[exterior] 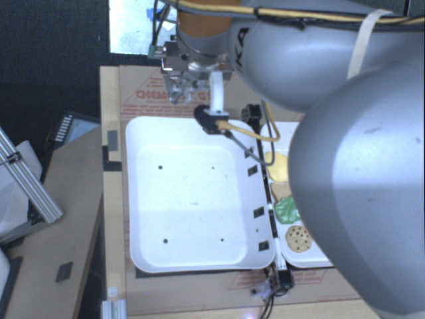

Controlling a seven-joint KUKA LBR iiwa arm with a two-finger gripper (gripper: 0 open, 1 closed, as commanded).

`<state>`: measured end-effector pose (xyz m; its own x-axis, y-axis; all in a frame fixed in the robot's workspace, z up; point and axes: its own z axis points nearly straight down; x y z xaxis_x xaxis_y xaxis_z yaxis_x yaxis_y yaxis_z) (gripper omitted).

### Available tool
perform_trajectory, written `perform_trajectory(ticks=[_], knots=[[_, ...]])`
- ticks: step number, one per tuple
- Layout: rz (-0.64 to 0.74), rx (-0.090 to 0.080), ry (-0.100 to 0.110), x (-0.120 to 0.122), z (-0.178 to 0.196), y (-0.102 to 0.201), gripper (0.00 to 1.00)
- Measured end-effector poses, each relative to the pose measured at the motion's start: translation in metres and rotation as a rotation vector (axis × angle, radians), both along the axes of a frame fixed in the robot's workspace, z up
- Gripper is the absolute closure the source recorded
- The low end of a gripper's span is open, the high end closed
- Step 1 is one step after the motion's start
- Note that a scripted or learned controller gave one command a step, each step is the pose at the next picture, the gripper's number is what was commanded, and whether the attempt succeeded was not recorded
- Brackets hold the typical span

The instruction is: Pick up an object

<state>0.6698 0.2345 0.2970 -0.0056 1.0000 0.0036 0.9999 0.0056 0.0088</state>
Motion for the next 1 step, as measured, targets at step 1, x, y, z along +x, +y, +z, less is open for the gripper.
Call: perform_trajectory(ticks=[1], knots=[[0.001, -0.001, 0.002, -0.0018, 0.0465, -0.0002, 1.0]])
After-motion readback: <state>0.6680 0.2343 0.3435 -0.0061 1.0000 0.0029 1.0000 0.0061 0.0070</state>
